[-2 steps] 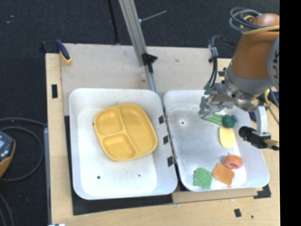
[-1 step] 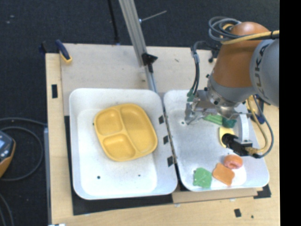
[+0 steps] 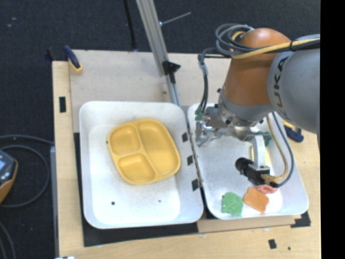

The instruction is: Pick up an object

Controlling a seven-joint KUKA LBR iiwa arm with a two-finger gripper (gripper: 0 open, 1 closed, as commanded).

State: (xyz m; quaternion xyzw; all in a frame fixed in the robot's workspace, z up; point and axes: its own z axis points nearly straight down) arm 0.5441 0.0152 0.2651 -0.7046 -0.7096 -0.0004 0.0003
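— Object pick, camera view. What's on offer and where?

— Three small ones in the right bin (image 3: pixel 218 169), all at its near edge: green piece (image 3: pixel 232 203), orange piece (image 3: pixel 256 199) just beside it, and pink piece (image 3: pixel 266 188) touching or nearly touching the orange one, partly hidden. The left bin (image 3: pixel 135 206) holds a yellow plate (image 3: pixel 144 150) with three compartments, lying flat near the middle. Both bins sit on the worktop (image 3: pixel 108 74).

— End effector?

— End effector (image 3: pixel 207 131) is at the far left of the right bin, close to the wall it shares with the left bin. The arm (image 3: pixel 253 85) covers most of it from above. Spread or pressed together, I cannot tell. Nothing visible in it. I also cannot tell if it touches the bin floor.

— Step?

— My read is the approach or search stage, with no grasp made. It's well apart from all three pieces, and the plate is across the wall.

— Next move?

— Probably travel toward the near edge and line up over one piece. Green looks the easiest because it's clear on its left side. Orange and pink are crowded together, so there's a risk of nudging both. They're also close to the bin rim, so the descent needs room on that side. The plate is wide and flat, a poor fit for a two-finger pinch except at its rim.
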